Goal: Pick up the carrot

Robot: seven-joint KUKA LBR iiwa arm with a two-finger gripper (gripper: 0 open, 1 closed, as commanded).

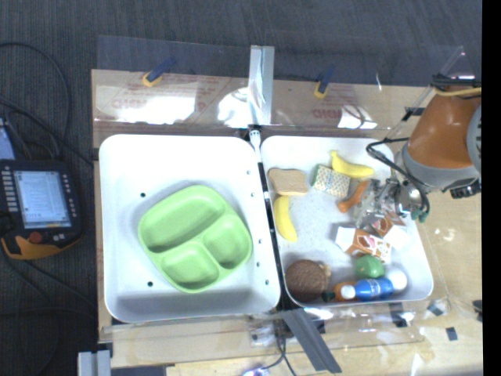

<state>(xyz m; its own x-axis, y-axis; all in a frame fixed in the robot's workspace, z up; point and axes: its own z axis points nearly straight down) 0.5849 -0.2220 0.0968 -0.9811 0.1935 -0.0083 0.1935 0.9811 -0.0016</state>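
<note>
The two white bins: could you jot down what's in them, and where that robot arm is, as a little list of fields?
left bin: a green divided plate
right bin: toy food and small packets
carrot: upper right part, below a banana
second banana: by the left wall
bread slice: top left corner
brown round item: bottom left
green ball: above a blue bottle
tool: low, just right of the carrot
carrot held: not visibly

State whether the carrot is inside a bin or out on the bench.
Inside. The carrot lies in the right bin, below a banana, with the gripper just right of it.
</note>
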